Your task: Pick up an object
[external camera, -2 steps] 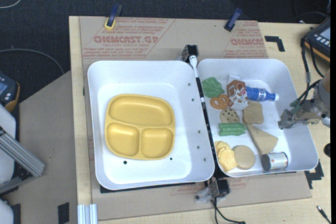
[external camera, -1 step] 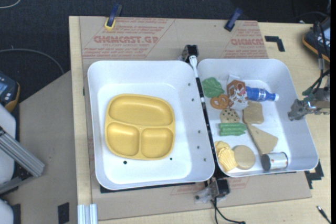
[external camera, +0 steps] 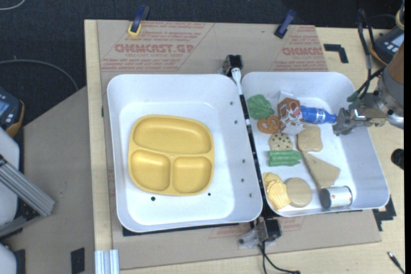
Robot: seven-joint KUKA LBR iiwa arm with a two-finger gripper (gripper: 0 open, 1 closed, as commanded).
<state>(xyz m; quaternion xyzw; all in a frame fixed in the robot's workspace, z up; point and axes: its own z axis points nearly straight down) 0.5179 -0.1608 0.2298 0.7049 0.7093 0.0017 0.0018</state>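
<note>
The right white bin (external camera: pixel 366 163) holds several toy foods. Among them are a green leaf (external camera: pixel 259 105), a pretzel (external camera: pixel 269 125), a red and white packet (external camera: pixel 290 110), a blue bottle (external camera: pixel 316 115), a speckled cookie (external camera: pixel 277 141) and a slice of toast (external camera: pixel 309 139). Nearer the front lie a green pod (external camera: pixel 284 157), a tan wedge (external camera: pixel 321 169), yellow crisps (external camera: pixel 275 191), a round biscuit (external camera: pixel 298 191) and a small grey can (external camera: pixel 337 196). My gripper (external camera: pixel 343 122) hangs over this bin, just right of the blue bottle, with nothing seen held.
The left white bin (external camera: pixel 122 96) carries a yellow divided plate (external camera: pixel 171 154). Both bins rest on a cardboard sheet (external camera: pixel 192 42) held by clamps at the back. The arm (external camera: pixel 392 83) comes in over the right bin's far right rim.
</note>
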